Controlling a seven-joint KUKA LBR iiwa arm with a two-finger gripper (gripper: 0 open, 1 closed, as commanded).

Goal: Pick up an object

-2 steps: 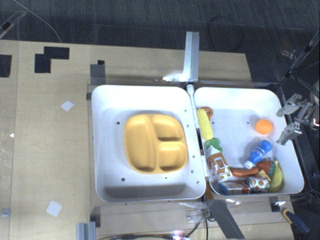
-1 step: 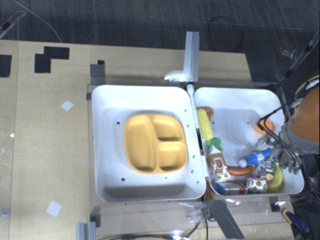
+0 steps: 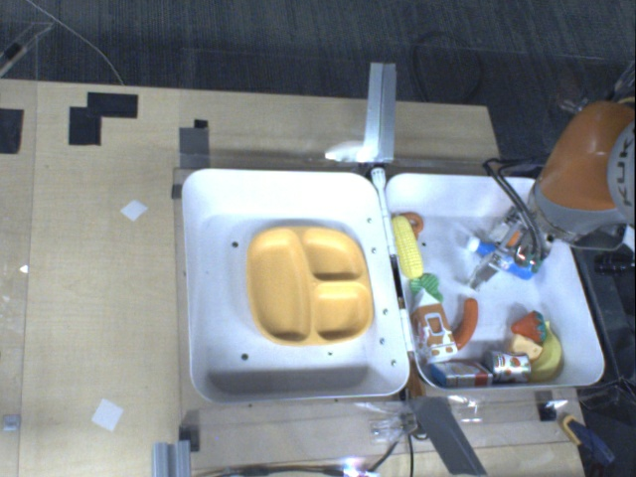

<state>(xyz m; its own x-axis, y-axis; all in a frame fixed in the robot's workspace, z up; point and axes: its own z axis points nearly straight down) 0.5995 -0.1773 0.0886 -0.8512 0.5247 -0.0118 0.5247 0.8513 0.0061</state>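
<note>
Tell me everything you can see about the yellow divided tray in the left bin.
The yellow divided tray looks like smooth moulded plastic, mustard yellow, with rounded corners. It has three compartments: one long one on its left side and two smaller ones stacked on its right. It lies flat, open side up, near the middle of the left bin, resting on the bin's white floor. Nothing sits in it, and it touches none of the bin's walls.

A pale wooden desk (image 3: 89, 296) carries two shallow white bins side by side. The left bin (image 3: 214, 266) holds a yellow divided tray (image 3: 306, 284) lying flat near its middle. A grey metal post (image 3: 381, 112) stands at the far edge between the bins. Black patches (image 3: 99, 112) mark the desk's far left, and dark carpet (image 3: 298, 18) lies beyond.
</note>
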